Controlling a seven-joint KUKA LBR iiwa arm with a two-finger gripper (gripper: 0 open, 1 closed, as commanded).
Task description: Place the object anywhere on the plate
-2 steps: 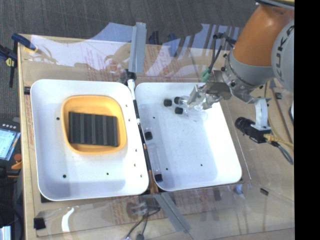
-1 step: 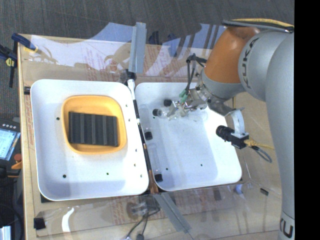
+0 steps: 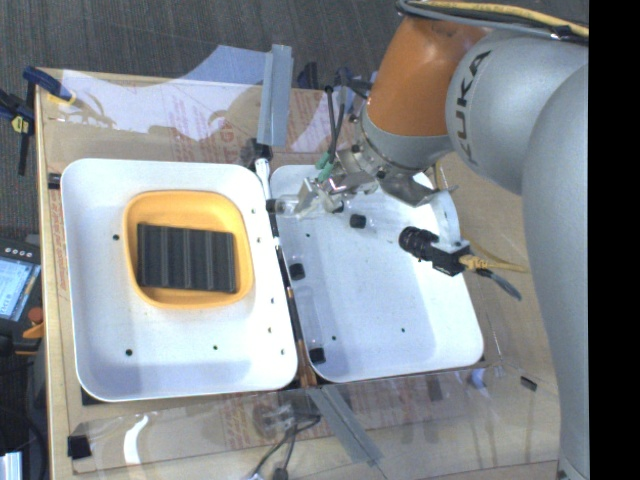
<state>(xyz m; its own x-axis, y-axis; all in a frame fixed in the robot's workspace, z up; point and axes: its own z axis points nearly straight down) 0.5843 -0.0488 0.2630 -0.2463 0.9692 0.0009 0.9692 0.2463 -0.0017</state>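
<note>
You see the arm (image 3: 480, 78) reaching from the upper right over the top left corner of the right bin (image 3: 400, 338), its gripper (image 3: 318, 190) closed on a small clear object (image 3: 288, 206), while the yellow plate (image 3: 185, 208) sits in the left bin (image 3: 100, 348).

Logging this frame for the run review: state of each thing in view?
Yellow square plate: flat in left white bin, dark ribbed rectangular block lying on it.
Right white bin: gripper low over its top-left corner.
Small black piece: loose in right bin.
</note>
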